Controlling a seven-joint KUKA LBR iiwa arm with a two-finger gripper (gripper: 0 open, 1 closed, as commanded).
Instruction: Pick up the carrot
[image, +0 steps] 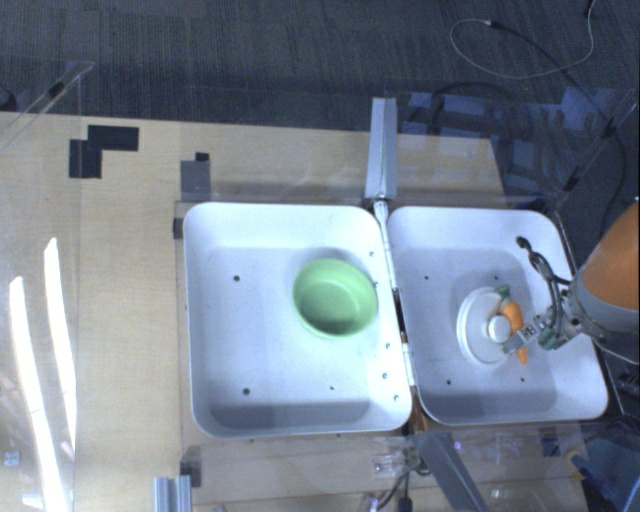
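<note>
Overhead, two shallow white bins sit side by side on a pale wooden bench (120, 330). Left bin (240, 390): holds a green bowl (335, 297), upright, set toward the wall shared with the other bin. Right bin (450, 390): holds a small white plate (478, 330) near its centre, with a white rounded object (497, 327), too small to identify, resting on it. Carrot (512, 316): a small orange piece lying at the plate's right edge, just beside the white object; a second orange sliver shows slightly lower, near the gripper tip. Arm: enters from the right, its orange band (612, 262) visible at the frame edge above the wrist. Gripper (527, 338): lowered inside the right bin, its tip at the plate's right rim and close against the carrot. Whether the gripper is spread, closed, or clasping the carrot cannot be told at this resolution. A metal divider post (382, 150) stands behind the junction of the two bins, and dark cables (520, 50) lie on the floor beyond the bench.
</note>
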